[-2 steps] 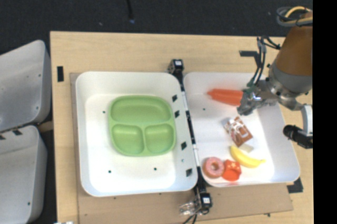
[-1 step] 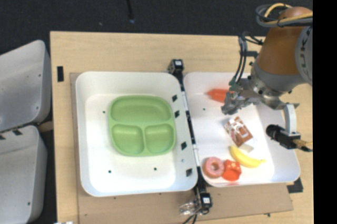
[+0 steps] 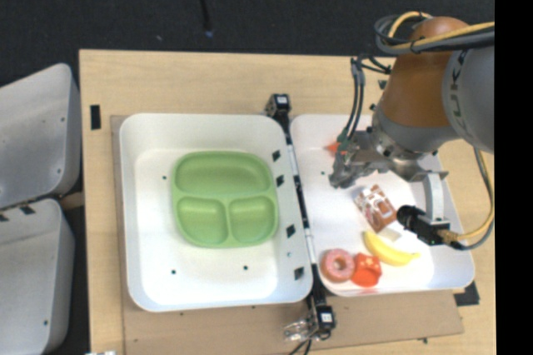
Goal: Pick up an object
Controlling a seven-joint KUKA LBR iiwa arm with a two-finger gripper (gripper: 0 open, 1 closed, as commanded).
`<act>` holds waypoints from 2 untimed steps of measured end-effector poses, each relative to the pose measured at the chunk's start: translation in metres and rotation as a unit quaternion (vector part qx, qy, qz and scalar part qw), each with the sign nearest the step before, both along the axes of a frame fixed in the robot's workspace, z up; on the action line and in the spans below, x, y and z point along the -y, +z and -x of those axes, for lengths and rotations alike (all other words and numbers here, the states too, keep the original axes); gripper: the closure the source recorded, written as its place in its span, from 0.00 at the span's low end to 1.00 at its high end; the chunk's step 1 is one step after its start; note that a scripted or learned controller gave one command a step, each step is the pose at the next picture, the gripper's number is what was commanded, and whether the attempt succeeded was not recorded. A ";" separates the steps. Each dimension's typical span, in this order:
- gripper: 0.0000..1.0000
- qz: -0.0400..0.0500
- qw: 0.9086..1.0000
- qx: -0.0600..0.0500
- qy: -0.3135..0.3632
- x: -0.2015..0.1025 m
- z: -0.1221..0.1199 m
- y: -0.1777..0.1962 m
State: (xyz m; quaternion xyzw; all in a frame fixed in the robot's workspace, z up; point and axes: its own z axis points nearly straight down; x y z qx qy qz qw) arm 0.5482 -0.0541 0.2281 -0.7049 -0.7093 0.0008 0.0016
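Gripper positioned over right bin, toys toward the near side

The gripper [image 3: 346, 170] is seen low in the right bin [image 3: 316, 137]; finger state cannot be told. The wrapped snack toy [image 3: 376, 207] lies just beside it toward the near right, long axis diagonal; banana [image 3: 390, 249], donut [image 3: 338, 264] and tomato [image 3: 367, 270] lie farther. The arm [image 3: 425, 87] is bent steeply down from the right.

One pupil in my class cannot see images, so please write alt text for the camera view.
A grey and orange robot arm lowers its gripper into the right white bin, near a packet, banana, donut and red toy. The left bin holds a green divided plate.
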 end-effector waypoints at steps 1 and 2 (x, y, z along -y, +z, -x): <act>1.00 0.000 1.000 0.001 0.001 -0.059 -0.002 0.001; 1.00 0.000 1.000 0.002 0.001 -0.116 0.012 0.014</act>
